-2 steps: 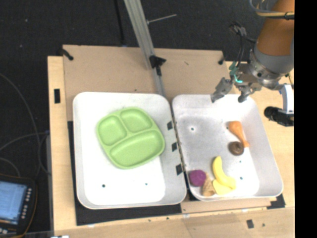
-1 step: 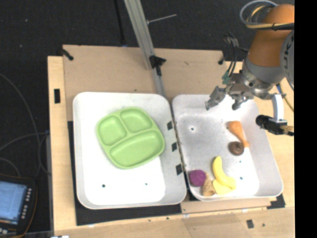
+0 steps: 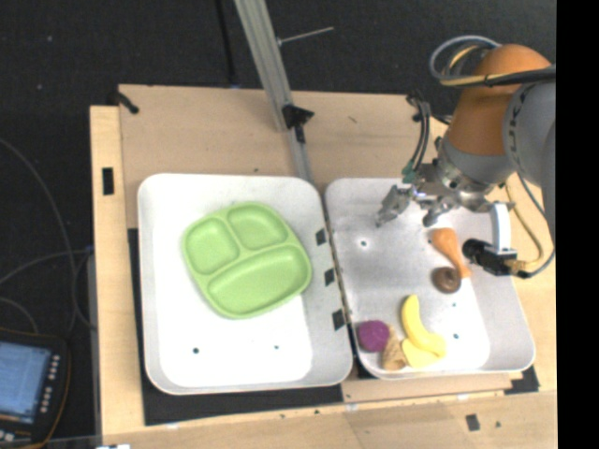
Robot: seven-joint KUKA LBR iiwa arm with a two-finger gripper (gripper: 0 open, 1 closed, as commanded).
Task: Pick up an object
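Green tray (image 3: 247, 262) in left bin (image 3: 159, 344); banana (image 3: 418, 328) in right bin (image 3: 505, 344); jaws apart.

A robotics lab is suggested. A plywood surface (image 3: 215, 138) carrying two white bins (image 3: 159, 344) is set on dark carpet (image 3: 56, 45), with an aluminium camera post (image 3: 267, 54), loose cables (image 3: 47, 223) and a control pendant (image 3: 28, 382) placed alongside.
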